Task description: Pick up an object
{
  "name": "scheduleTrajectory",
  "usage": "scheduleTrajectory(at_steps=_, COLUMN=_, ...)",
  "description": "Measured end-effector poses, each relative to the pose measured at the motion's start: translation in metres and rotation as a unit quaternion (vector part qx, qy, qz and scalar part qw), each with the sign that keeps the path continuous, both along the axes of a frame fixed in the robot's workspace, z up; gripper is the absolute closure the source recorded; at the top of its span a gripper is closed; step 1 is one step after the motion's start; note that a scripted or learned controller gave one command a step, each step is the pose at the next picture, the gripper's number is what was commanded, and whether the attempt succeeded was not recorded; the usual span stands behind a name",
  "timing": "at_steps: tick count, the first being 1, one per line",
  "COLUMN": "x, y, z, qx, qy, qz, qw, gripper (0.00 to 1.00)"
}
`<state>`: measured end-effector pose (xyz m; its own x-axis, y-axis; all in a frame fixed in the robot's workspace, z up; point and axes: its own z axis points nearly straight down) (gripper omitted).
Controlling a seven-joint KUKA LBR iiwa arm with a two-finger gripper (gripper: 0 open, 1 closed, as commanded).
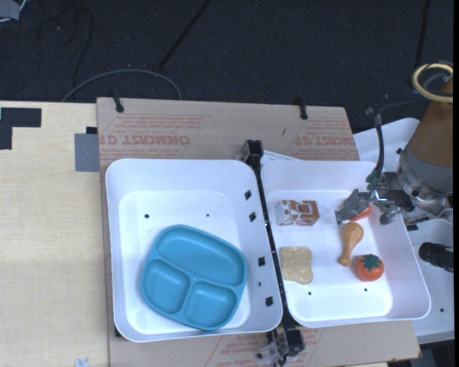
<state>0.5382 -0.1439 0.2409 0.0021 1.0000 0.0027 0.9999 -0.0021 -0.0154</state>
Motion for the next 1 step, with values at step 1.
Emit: scheduleTrajectory(at_steps=1, x=0.0022, y=0.0000, z=0.0068, qx=-0.0008, qy=-0.006, qz=0.001, qw=1.0000, gripper=0.00)
